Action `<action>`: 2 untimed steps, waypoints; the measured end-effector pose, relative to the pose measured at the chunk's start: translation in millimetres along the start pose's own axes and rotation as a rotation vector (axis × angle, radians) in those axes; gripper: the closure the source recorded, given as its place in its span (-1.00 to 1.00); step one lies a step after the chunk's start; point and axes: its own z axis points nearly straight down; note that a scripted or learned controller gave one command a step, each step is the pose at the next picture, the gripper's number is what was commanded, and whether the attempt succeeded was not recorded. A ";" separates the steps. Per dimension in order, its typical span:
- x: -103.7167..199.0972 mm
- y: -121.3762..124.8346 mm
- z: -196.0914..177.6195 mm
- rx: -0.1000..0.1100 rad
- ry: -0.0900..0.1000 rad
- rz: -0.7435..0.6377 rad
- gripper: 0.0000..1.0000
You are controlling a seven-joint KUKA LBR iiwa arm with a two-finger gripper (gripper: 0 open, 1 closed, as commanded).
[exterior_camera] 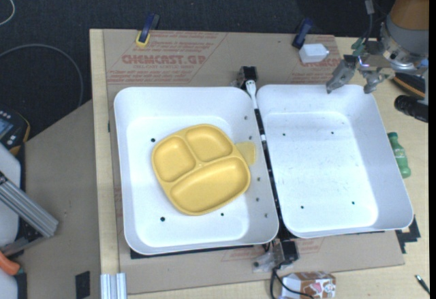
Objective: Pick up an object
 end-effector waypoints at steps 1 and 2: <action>28.3 -69.1 -123.9 -0.010 -0.001 -0.002 -1.00; 103.2 -112.6 -257.7 -0.020 0.000 -0.010 -1.00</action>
